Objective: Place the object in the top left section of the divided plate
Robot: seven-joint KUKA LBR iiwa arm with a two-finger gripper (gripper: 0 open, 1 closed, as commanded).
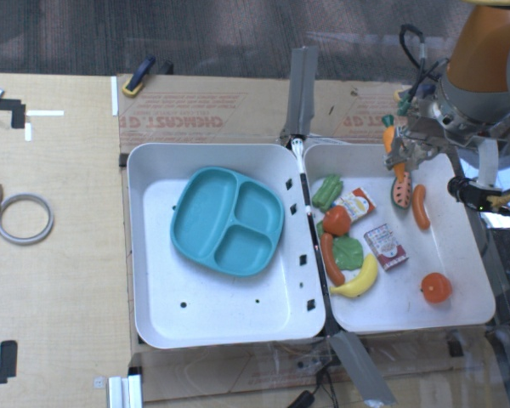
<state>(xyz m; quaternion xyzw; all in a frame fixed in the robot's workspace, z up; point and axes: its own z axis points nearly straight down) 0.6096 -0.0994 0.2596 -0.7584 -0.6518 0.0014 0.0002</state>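
Gripper hangs over the right bin near its 12 o'clock rim, and a watermelon slice seems to dangle just beneath it; the view is too cluttered with cables to tell whether the slice is actually pinched or merely lying below, so I cannot tell how wide the gripper stands

If the slice is the chosen object, the step in hand is securing and lifting it. Doing it well means rising straight up until clear of the sausage just beside it at 3 o'clock, then travelling toward 9 o'clock over the divider between the bins without dragging

The target, a teal divided plate, lies tilted in the left bin, roughly at its centre, all three sections bare. Its top left section sits at about 10 o'clock of the plate; the release should be low and centred there so the slice does not slide across a ridge

Right bin contents: a green vegetable, a small packet, a tomato, a leafy green piece, a banana, a little carton and an orange fruit toward 5 o'clock
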